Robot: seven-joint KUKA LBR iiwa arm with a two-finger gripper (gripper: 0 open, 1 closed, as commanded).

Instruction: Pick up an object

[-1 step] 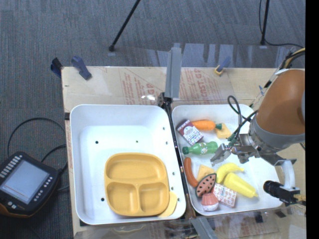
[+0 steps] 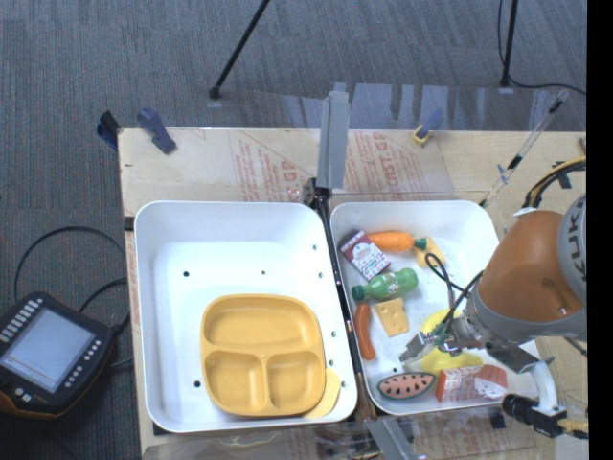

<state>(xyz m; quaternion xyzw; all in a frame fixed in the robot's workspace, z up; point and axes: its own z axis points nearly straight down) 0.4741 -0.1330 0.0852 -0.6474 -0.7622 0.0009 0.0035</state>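
Note:
The right bin (image 2: 479, 220) holds several toy foods: a carrot (image 2: 391, 241), a maroon packet (image 2: 365, 255), a green bottle (image 2: 386, 285), a cheese wedge (image 2: 391, 316), a red sausage (image 2: 365, 331), a watermelon slice (image 2: 406, 385), a red and white carton (image 2: 469, 382) and a yellow piece (image 2: 448, 360). My gripper (image 2: 421, 345) hangs low over the front right of this bin. It is just above the yellow piece and right of the cheese. The arm's orange band (image 2: 532, 266) hides part of the bin behind it.
The left bin (image 2: 153, 257) carries a yellow divided plate (image 2: 263, 353) at its front. Another small yellow item (image 2: 433, 250) lies beside the carrot. A grey post (image 2: 333, 147) stands behind the bins. A teach pendant (image 2: 48, 348) sits on the floor at the left.

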